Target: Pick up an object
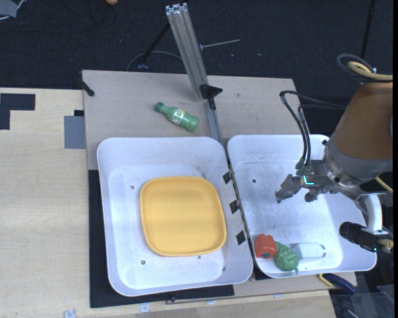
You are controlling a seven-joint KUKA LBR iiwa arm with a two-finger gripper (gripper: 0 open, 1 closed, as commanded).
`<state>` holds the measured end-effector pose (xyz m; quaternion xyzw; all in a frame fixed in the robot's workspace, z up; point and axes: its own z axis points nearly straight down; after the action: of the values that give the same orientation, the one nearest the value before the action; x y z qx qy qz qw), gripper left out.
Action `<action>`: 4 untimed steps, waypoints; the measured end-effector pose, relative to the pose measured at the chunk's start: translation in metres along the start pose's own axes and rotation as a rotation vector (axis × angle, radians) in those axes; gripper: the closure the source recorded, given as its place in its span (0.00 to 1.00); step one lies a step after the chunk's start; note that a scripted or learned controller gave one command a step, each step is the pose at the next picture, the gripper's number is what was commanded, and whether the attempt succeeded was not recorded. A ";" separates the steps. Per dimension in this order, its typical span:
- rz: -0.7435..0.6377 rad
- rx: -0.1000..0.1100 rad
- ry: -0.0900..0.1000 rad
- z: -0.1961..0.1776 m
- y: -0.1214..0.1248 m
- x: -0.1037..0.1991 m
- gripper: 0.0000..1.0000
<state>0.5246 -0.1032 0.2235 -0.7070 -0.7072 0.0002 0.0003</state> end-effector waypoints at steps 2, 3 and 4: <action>0.000 0.004 0.000 0.055 -0.009 -0.005 0.00; 0.000 0.006 0.001 0.118 -0.010 -0.007 0.00; 0.000 -0.002 -0.001 0.131 -0.009 -0.007 0.00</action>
<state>0.5151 -0.1107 0.0922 -0.7070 -0.7073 -0.0003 -0.0008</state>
